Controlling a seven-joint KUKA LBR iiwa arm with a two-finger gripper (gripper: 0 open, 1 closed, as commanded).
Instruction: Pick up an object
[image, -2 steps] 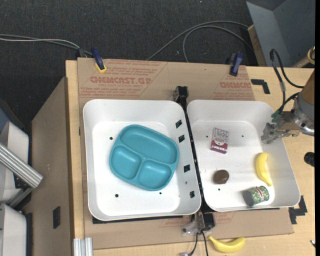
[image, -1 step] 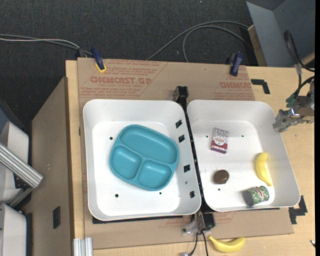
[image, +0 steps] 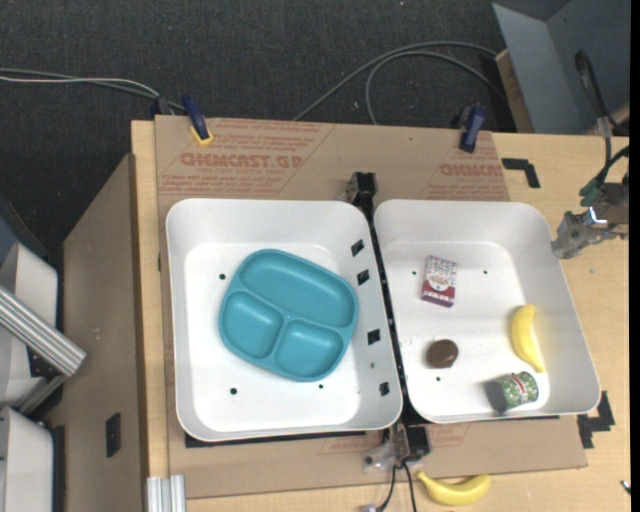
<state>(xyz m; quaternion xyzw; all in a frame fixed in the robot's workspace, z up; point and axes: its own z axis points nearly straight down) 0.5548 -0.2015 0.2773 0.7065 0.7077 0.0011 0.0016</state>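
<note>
Landmark: the right-hand shallow white plastic bin (image: 480, 222); every place below is given relative to it.
Gripper: the grey metal two-finger gripper (image: 586, 226) sits just outside the bin's upper right corner, over the tan bench, and none of the objects is in it.
Gripper opening: too small and cluttered at the frame edge to tell.
Small red-and-white printed carton (image: 440, 281): lying flat in the bin's upper middle.
Round dark-brown lump (image: 442, 353): on the bin floor, below the carton and apart from it.
Yellow curved banana (image: 527, 338): near the bin's right wall, well to the right of the lump.
Green-and-white labelled can (image: 515, 390): on its side in the bin's lower right corner, just below the banana.
Teal plastic plate with three compartments (image: 288, 313): outside the bin, in the middle of the neighbouring left white bin (image: 190, 300).
Second yellow banana (image: 455, 488): outside the bin, on the bench below its lower edge.
Two blue clamps (image: 470, 127): on the printed brown cardboard sheet (image: 330, 160) above the bin, one near its top edge, one far to the left.
</note>
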